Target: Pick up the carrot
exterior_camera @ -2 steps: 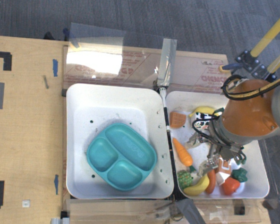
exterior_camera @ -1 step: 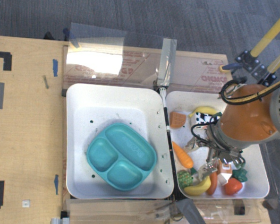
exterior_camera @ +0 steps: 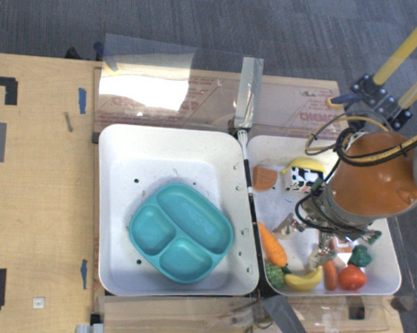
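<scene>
The carrot (exterior_camera: pixel 272 246), orange with a green leafy end, lies at a slant along the left wall of the right bin (exterior_camera: pixel 392 268), near its front. My gripper (exterior_camera: pixel 323 252) hangs below the arm's orange band over the front middle of that bin. It stands to the right of the carrot with a gap between them, just above a yellow banana (exterior_camera: pixel 302 279). The arm's bulk covers much of the bin's right side.
Around the gripper lie a red tomato (exterior_camera: pixel 353 278), a green broccoli piece (exterior_camera: pixel 361 256) and a small red-orange piece (exterior_camera: pixel 331 274). Farther back sit an orange slice (exterior_camera: pixel 265 178) and a black-and-white cow-patterned item (exterior_camera: pixel 305 178). The left bin (exterior_camera: pixel 117 164) holds a teal divided plate (exterior_camera: pixel 181 231).
</scene>
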You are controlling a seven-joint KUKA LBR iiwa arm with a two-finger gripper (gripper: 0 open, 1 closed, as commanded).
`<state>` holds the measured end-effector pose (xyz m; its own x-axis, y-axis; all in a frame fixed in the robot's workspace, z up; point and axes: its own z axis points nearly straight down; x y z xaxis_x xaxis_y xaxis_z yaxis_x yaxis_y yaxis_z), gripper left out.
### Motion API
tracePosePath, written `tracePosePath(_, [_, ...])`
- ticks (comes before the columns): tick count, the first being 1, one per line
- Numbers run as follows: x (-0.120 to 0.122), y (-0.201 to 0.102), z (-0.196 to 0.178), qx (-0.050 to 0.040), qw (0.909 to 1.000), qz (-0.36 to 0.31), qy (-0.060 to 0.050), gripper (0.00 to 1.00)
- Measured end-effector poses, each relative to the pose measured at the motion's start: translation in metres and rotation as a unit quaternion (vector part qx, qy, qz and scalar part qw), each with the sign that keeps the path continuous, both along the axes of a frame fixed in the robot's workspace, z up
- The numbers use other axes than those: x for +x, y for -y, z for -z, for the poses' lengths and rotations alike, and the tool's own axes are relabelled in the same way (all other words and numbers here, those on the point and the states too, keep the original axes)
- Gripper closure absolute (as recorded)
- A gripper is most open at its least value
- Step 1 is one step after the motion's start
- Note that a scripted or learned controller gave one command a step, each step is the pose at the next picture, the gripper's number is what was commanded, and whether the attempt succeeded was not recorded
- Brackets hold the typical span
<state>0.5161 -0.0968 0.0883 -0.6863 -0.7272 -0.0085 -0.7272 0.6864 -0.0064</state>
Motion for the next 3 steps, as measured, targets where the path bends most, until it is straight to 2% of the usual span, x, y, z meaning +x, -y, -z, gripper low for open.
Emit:
tracePosePath(1, [-0.014,-0.080,-0.101,0.0007,0.9998,0.017,0.002,0.00])
tracePosePath(2, [-0.021,-0.098,-0.097,0.0001,1.0000,-0.002,-0.003,0.00])
tracePosePath(3, [-0.023,-0.069,-0.097,-0.0005,0.9999,-0.014,-0.003,0.00])
